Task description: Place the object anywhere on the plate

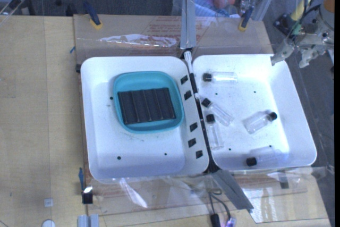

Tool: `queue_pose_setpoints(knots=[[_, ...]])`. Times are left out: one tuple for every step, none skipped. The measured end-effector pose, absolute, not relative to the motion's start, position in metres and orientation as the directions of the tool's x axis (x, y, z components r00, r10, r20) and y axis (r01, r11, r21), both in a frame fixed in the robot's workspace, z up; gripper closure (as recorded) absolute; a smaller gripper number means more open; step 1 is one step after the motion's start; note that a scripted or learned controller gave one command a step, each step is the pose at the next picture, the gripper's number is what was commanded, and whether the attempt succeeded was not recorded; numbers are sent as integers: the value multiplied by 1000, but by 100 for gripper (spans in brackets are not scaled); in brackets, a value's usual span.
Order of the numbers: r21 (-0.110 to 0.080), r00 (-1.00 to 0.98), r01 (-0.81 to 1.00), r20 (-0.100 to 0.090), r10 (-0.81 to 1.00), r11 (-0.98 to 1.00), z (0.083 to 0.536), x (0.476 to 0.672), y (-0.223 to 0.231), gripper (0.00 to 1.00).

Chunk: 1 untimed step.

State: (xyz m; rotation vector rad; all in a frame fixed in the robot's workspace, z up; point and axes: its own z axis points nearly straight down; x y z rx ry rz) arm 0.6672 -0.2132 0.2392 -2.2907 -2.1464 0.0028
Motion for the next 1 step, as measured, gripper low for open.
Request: queue_pose_setpoints(knots=[[-3, 89, 996, 2, 996, -89, 235, 668, -216, 0]])
